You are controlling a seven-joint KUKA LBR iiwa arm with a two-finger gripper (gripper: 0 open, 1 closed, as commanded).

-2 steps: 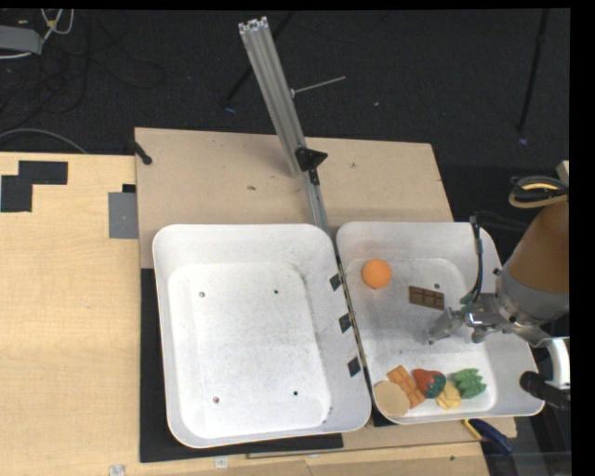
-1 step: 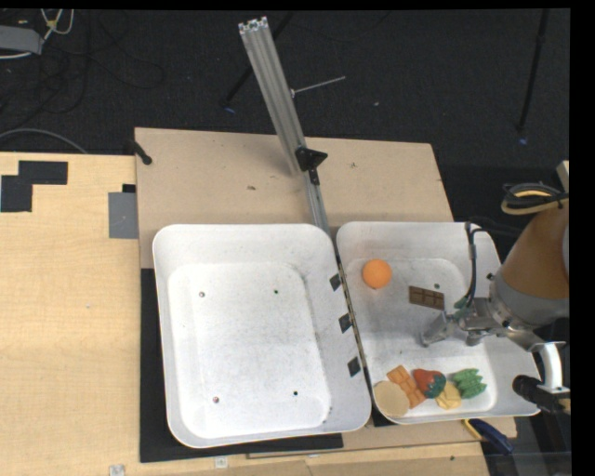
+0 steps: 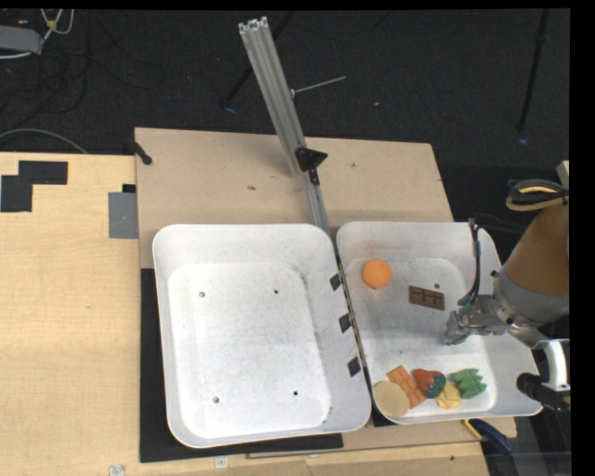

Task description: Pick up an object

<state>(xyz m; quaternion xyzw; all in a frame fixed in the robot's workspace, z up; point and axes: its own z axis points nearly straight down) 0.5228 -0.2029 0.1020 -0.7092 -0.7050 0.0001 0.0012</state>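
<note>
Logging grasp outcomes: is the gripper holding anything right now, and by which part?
Nothing is seen held. The gripper sits low in the right bin, apart from the brown block.

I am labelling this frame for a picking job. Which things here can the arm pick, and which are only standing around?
Belong to the job:
orange ball
brown block
cluster of toy food
right bin holding them
gripper

Just lying about:
left bin
slanted metal rail
cables
</note>
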